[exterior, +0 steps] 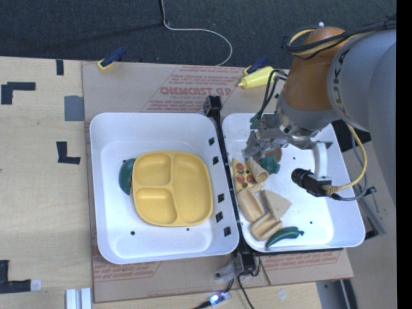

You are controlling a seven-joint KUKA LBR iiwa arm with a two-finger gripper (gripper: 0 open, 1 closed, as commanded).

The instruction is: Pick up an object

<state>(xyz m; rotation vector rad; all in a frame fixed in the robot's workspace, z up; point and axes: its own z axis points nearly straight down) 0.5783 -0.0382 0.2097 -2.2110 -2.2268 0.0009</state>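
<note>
My gripper (262, 152) hangs low over the upper left part of the right bin (344, 227), just above a small tan cylinder (258, 170) and a teal piece (270, 165). The wrist hides what lies between its tips. Below it lie a spotted red and yellow item (241, 174), a tan bun-like roll (250, 204), a pale wedge (278, 203), a second tan roll (264, 226) and a green pod (282, 235). In the left bin (106, 140) sits a yellow divided plate (172, 188) with a dark green object (125, 176) half under its left edge.
A black clip divider (222, 172) joins the two bins. The arm's grey and orange body (322, 76) covers the right bin's upper part, with a black cable fitting (308, 180) beside it. Yellow and blue clamps (256, 76) sit on the cardboard behind the bins.
</note>
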